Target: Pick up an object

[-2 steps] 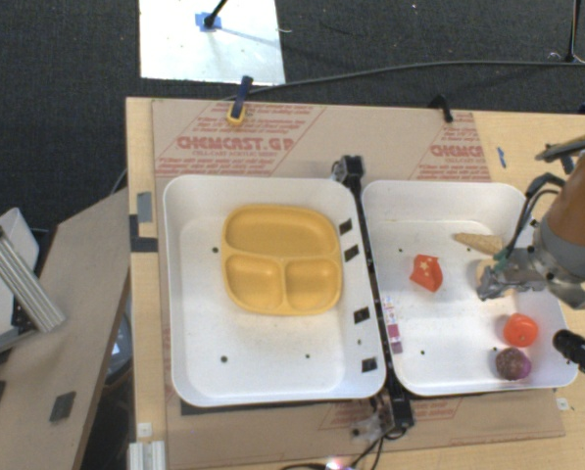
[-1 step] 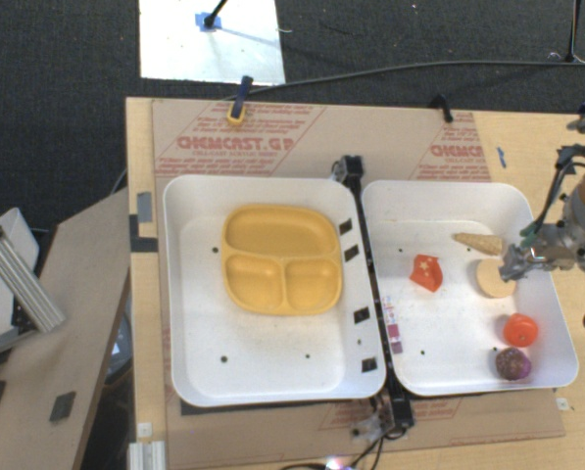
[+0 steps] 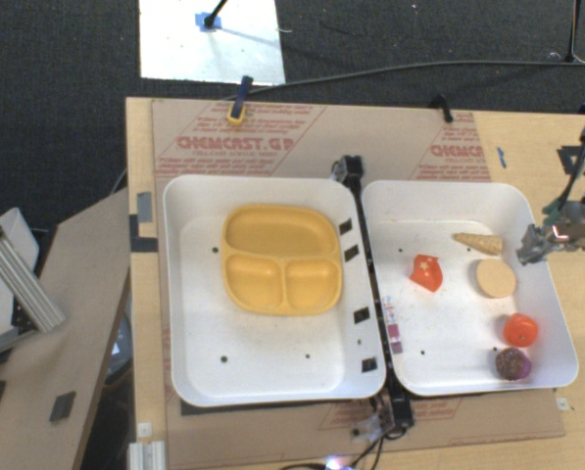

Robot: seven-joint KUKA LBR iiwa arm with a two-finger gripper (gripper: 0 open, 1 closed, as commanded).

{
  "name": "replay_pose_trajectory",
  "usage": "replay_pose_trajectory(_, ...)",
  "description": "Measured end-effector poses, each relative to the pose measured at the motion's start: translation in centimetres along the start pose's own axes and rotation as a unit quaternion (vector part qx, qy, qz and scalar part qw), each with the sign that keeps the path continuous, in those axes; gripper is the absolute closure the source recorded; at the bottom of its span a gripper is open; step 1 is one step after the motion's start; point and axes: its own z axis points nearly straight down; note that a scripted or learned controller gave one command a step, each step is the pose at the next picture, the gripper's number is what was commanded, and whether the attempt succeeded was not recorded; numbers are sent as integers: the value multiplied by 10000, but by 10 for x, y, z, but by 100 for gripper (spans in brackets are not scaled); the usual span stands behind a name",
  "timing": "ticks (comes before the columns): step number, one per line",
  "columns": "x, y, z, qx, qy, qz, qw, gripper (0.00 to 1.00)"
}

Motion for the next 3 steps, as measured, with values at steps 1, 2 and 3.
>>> replay_pose_trajectory(1, 50, 9, -5, 21, 15, -20, 10000, 100)
replay_pose_trajectory(2, 94, 21, -5, 22, 14, -19, 10000, 100)
replay_pose_trajectory(3, 150, 26, 12, 34, 22, -26, 10000, 100)
